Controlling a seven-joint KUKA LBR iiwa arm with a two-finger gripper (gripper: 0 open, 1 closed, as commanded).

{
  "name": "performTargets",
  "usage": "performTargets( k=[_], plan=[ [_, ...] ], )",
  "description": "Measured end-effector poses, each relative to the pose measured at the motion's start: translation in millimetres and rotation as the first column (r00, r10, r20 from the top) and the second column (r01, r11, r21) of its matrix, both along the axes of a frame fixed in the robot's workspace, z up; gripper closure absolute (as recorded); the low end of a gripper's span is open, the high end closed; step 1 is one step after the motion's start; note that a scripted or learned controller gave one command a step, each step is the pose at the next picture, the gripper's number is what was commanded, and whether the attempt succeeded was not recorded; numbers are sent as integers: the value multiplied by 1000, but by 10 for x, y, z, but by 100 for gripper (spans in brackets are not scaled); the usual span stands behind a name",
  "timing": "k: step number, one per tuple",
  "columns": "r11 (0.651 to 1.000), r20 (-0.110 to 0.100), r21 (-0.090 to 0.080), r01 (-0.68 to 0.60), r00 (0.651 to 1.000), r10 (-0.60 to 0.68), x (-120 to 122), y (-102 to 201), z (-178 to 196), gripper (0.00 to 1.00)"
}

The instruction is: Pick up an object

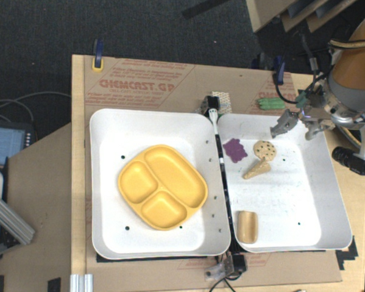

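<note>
Approach step: our fingers [298, 125] hang spread and empty above the right bin [326, 199], up and to the right of the ice-cream cone [261, 158] lying in it; we must next descend and close.

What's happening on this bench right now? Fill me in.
A grey arm with an orange band reaches in from the right, its tool hovering over the far edge of the right bin with open fingers and nothing between them. Below it in that bin lie a toy ice cream cone, a purple piece and a gold cup near the front. The left bin holds a yellow divided plate. Nothing has been picked up yet.
</note>
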State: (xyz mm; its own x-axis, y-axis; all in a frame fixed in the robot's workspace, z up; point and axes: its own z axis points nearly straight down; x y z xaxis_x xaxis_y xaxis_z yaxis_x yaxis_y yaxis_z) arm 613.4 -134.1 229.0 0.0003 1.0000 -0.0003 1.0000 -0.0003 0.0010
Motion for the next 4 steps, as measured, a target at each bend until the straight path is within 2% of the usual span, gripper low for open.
performTargets(
  k=[1,2,3,4],
  plan=[
    [1000,-14,3,1,1000,-1,-292,21,-1112,0],
    [1000,-2,1,-3,1000,3,-37,207,-1471,0],
    [1000,3,-1,0,1000,0,-33,192,-1336,100],
    [1000,1,-1,0,1000,0,-36,191,-1344,0]
  ],
)
